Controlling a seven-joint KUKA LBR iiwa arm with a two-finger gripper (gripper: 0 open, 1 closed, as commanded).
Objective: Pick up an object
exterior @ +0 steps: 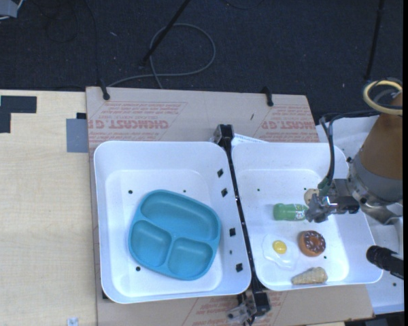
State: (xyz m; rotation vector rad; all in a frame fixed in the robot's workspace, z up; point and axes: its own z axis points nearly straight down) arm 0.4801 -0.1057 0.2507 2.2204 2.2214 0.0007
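The arm reaches into the right bin point(340, 165), and its gripper point(315, 208) sits low at the right end of the green object point(287, 212), which lies on its side on the bin floor near the middle. The tip appears to touch or overlap that end, but whether it is spread wide, narrowed, or closed on the green object cannot be told from this slanted view. By the look of it, the step in hand is the grasp itself: the tool is down at its target and no lift has begun, since the green object rests flat on the floor. The next move calls for a firm close across the green object's narrow body, then a straight rise. Just below the green object lie a fried egg point(279, 250) and a chocolate doughnut point(312, 243), and further below an ice-cream cone point(309, 276); the doughnut is nearest the gripper and could be nudged. Well left of the green object, in the left bin point(112, 165), rests a blue divided plate point(175, 234).
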